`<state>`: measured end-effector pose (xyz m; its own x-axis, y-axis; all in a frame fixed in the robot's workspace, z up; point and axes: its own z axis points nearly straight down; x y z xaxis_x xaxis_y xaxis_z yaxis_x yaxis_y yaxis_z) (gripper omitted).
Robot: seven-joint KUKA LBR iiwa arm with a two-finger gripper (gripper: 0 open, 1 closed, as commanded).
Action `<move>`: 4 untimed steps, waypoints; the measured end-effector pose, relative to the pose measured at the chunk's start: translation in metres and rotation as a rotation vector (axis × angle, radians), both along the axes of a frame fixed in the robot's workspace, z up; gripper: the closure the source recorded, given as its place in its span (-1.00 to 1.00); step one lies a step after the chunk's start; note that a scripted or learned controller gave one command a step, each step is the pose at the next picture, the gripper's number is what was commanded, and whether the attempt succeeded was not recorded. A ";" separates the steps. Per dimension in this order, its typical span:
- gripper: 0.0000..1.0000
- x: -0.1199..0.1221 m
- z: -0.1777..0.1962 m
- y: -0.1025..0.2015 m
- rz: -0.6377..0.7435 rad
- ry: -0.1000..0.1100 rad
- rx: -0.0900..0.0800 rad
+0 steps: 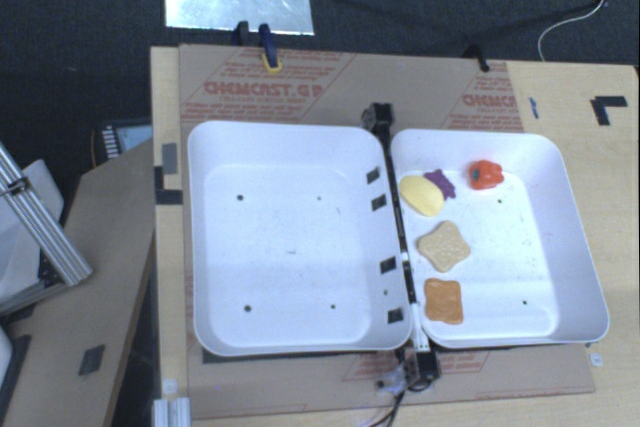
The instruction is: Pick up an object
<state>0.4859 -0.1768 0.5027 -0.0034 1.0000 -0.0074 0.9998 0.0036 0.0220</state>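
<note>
Right bin [560, 215] — yellow piece [421, 196] touching purple piece [440, 182], orange-red piece [485, 174] upper centre, tan cracker [444, 246], orange square [444, 300] lower left.

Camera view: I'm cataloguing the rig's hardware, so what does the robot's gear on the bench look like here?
A left bin and a right bin, shallow, white, round-cornered, joined by black clips, on a tan board with red lettering; dark cables trail at the near edge.
</note>
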 end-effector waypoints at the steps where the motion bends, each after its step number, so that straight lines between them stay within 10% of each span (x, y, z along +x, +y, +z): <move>1: 1.00 0.001 -0.052 0.064 0.005 0.020 0.007; 2: 1.00 0.001 0.038 0.145 0.009 0.010 0.008; 3: 1.00 0.000 0.032 0.222 0.008 0.019 0.009; 4: 1.00 0.000 -0.073 0.296 0.008 0.030 0.007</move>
<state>0.4858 0.1189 0.4297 -0.0116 0.9999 -0.0001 0.9999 0.0116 -0.0077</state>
